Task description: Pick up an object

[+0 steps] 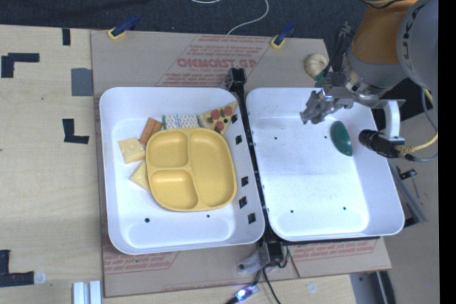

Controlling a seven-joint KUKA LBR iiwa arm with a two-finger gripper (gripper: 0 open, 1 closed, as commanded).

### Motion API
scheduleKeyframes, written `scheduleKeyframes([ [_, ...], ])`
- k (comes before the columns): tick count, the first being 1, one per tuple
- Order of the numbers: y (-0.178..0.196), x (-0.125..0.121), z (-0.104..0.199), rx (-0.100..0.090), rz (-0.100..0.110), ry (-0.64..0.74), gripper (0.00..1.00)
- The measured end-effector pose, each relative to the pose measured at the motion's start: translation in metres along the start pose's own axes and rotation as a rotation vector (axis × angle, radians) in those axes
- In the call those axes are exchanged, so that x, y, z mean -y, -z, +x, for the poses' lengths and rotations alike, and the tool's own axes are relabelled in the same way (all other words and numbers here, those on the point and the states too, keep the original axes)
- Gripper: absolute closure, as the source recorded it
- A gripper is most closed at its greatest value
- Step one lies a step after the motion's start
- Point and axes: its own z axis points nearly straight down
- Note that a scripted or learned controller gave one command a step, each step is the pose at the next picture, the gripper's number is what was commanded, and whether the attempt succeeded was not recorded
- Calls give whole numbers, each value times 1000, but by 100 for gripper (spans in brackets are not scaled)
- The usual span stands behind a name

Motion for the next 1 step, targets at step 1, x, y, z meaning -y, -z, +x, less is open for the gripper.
scheduleKeyframes([
  [1, 2, 0, 45, 0, -1, 0, 100],
])
